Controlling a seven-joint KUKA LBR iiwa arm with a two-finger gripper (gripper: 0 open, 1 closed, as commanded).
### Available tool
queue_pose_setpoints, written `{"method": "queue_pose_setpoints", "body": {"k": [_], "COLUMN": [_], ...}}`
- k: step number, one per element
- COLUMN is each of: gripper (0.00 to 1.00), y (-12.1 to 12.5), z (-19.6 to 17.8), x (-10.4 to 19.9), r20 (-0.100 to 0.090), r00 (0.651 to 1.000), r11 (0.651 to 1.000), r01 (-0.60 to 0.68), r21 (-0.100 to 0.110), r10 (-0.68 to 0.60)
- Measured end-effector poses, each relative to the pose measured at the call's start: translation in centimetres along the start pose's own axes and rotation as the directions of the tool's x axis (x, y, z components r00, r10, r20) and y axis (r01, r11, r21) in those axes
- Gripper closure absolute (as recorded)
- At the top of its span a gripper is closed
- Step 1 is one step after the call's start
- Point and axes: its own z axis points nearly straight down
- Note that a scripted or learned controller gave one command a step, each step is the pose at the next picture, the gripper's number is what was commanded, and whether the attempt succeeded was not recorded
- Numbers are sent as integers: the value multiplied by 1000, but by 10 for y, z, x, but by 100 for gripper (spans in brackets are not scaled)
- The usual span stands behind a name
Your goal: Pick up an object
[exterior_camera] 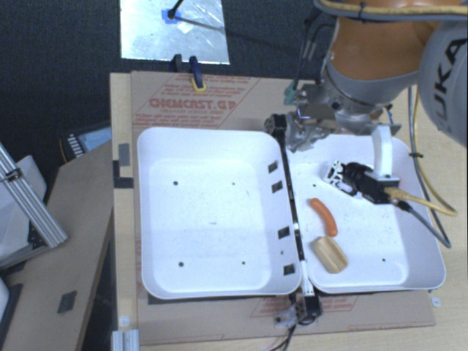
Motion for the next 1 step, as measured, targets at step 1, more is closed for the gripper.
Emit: {"method": "queue_pose_setpoints", "body": {"k": [1], "gripper": [100], "y": [-61], "z": [1], "x": [-9], "r20": [0], "r00": [1000], "r11": [1000], "r01": [-5], "r21": [4], "r10": [5]}}
